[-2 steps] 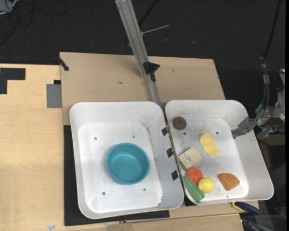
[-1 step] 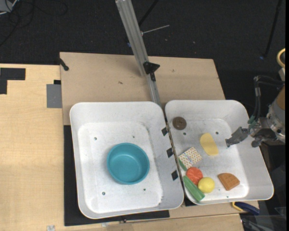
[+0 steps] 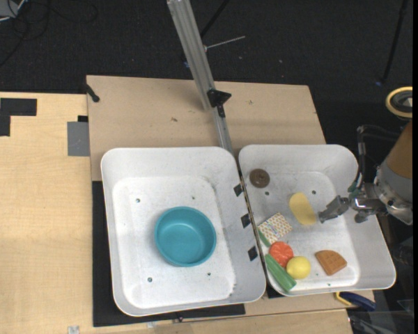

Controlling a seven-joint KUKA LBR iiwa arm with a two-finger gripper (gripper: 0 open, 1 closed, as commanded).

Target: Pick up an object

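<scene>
My gripper [image 3: 347, 213] hangs over the right side of the right bin [image 3: 343, 160], open, with nothing between its fingers. One dark fingertip [image 3: 329, 213] is just right of a yellow cylinder [image 3: 302, 208] and looks apart from it. Nearer the front lie a brown wedge [image 3: 330, 261], a yellow ball [image 3: 298, 267], a red tomato-like piece [image 3: 281, 252], a green strip [image 3: 280, 275] and a patterned cracker [image 3: 274, 226]. A brown disc [image 3: 259, 178] lies at the bin's back left.
The left bin [image 3: 125, 169] holds a teal bowl [image 3: 186, 236]. A grey metal pole [image 3: 197, 54] slants up from the divider between the bins. The arm's grey and orange wrist [image 3: 398, 172] stands beyond the right bin's right wall.
</scene>
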